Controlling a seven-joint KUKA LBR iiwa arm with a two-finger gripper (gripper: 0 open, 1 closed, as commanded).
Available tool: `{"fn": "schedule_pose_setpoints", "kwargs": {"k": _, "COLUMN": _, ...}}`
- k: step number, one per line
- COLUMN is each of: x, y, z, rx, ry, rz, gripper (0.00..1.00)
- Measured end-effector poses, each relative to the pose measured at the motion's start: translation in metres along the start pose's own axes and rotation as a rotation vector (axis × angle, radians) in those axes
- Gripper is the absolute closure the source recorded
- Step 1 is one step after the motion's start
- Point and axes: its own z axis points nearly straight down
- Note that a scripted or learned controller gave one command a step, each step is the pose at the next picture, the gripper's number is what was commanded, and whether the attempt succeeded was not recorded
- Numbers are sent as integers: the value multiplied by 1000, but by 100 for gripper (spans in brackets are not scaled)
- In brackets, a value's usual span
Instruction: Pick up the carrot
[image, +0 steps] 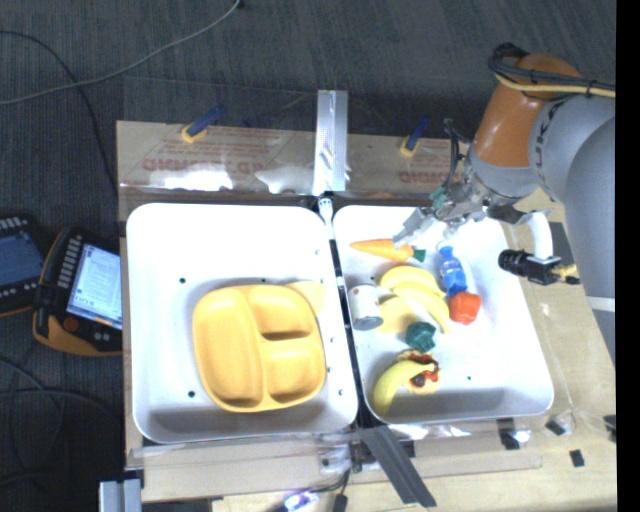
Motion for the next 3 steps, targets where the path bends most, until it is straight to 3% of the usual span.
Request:
{"fn": "schedule_pose_setpoints", "kwargs": {"k": 1, "x": 32, "y": -2, "z": 58, "rx": -7, "ry": -7, "rz": -165, "gripper": 0}}
{"fn": "schedule_pose_setpoints", "kwargs": {"k": 2, "x": 30, "y": -3, "z": 49, "rx": -5, "ry": -6, "rz": -164, "gripper": 100}}
{"fn": "schedule_pose_setpoints", "kwargs": {"k": 3, "x": 113, "y": 3, "z": -36, "rx": 0, "ry": 2, "rz": 88, "gripper": 100}}
